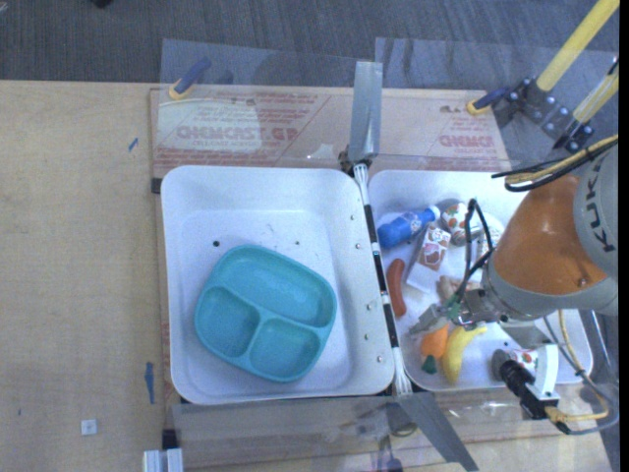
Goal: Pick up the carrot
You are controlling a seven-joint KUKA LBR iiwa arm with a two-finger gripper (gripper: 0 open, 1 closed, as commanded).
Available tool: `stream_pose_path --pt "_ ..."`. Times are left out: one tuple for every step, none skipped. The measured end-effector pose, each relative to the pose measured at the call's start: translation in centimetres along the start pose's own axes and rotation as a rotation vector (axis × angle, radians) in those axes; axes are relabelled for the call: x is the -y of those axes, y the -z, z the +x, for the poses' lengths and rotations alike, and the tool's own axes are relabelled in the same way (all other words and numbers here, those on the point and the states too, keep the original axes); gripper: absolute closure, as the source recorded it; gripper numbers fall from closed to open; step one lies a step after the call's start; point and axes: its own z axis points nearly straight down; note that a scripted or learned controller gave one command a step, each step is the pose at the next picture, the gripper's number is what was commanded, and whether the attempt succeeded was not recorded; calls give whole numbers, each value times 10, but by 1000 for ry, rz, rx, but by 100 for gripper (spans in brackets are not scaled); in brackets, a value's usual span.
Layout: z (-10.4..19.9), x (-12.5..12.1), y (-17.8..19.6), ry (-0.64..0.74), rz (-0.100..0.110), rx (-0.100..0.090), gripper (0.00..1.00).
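Carrot (433, 343) in right bin (580, 382) beside banana (458, 350) — end effector (454, 313) grip state unclear; board (236, 131) reads "CHEMCAST GP".

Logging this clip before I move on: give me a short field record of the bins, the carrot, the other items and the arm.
left bin: holds a teal divided plate
right bin: cluttered with small items
carrot: orange, near the right bin's front, touching a yellow banana
other items: blue bottle, red sausage
arm: reaches in from the right, over the right bin
tool: just above the carrot, grip state unclear
carrot status: lying in the bin, not seen held
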Motion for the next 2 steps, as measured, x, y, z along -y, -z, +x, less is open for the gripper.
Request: stream_pose_path --pt "0 -2 11 -1 -6 1 100" --pt "70 -35 96 -269 6 0 100"
